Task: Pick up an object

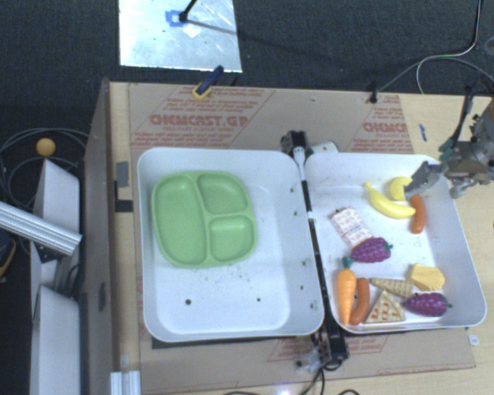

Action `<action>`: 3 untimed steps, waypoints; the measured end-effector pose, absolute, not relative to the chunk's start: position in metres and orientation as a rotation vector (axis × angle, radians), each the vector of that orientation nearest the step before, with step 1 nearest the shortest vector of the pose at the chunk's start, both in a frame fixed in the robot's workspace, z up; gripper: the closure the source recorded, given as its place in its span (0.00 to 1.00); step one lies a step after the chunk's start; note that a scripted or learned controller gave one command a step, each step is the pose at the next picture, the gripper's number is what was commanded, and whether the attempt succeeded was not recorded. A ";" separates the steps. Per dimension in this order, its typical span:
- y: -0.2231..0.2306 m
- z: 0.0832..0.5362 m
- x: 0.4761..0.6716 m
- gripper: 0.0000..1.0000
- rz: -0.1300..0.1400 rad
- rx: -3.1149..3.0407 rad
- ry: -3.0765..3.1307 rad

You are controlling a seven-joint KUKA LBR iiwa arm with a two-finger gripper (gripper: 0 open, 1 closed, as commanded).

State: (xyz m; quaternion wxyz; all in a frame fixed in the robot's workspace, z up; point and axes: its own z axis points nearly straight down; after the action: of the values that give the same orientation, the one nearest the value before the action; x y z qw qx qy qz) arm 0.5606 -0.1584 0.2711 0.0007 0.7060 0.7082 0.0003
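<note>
The right bin [465, 245] holds several toy foods. Among them are a yellow banana [387, 202], a small red-orange sausage [417, 214], a pink wrapped block [348, 223], purple grapes [370, 250], a carrot [346, 293], a cheese wedge [426, 276] and a second grape bunch [426, 304]. My gripper [441, 181] hangs over the bin's far right part, just right of the banana's upper end. Its two fingers stand apart, open, with nothing between them. The left fingertip [421, 178] is close above the banana and the sausage.
A green divided plate [204, 218] lies in the left bin [222, 311]. Waffle pieces [387, 307] and an orange sausage [361, 299] crowd the right bin's near edge. A central clamp [296, 144] joins the bins. Cables run at the far right.
</note>
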 end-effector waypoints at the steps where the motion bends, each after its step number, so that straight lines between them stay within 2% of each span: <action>1: -0.128 0.170 0.597 0.00 -0.001 2.218 2.227; 2: -0.141 0.141 0.649 0.00 0.001 2.215 2.226; 3: -0.156 0.135 0.669 0.00 0.002 2.215 2.225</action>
State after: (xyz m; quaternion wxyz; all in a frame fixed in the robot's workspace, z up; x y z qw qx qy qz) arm 0.6690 -0.1558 0.1352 0.0011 0.7055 0.7088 0.0005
